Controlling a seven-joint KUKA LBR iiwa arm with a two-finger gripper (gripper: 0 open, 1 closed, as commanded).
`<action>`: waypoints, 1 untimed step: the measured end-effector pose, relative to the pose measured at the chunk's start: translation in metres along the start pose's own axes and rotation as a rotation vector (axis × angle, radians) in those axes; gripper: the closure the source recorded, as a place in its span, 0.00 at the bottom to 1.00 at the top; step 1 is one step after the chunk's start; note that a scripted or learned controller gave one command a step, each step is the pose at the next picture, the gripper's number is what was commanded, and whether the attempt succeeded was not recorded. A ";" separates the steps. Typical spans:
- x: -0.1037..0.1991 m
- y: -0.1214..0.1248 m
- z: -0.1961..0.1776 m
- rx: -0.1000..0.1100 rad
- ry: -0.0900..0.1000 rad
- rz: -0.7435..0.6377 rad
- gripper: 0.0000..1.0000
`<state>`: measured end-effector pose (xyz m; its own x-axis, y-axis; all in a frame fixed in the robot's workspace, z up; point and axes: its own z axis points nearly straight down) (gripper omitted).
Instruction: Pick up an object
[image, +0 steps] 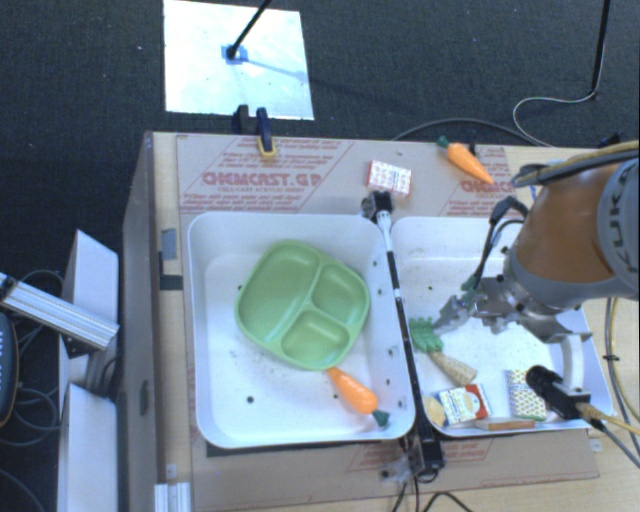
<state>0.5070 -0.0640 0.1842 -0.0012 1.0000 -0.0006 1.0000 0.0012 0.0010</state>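
The right bin (500, 250) holds a small cluster of things near its front edge. A pale wedge-shaped piece with a green leafy top (437, 350) lies against the divider between the bins, its green end pointing toward the back. Just in front of it sit a small printed packet with red on it (464, 404) and, further right, a little box with a patterned green and white face (524, 394). A thin flat stick-like piece (505, 425) lies along the bin's front rim.

The pincer (455, 312) hangs low over the right bin, close above the green leafy top, on the end of the grey arm with its orange band (570, 225) reaching in from the right. I cannot tell whether it is spread or closed, and nothing is visibly held in it.

In the left bin (220, 330) a green sectioned plate (303, 303) lies tilted near the middle, and an orange toy carrot (353, 391) rests at the front right corner, just beside the plate's lower edge.

On the bench (290, 178) behind the bins lie a second toy carrot (467, 159) at the back right and a small red and white box (389, 178) near the divider's far end.
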 end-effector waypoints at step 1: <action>-0.035 -0.020 0.100 0.000 0.001 0.001 0.00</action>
<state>0.4867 -0.0991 0.0841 -0.0004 1.0000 0.0000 1.0000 0.0004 0.0012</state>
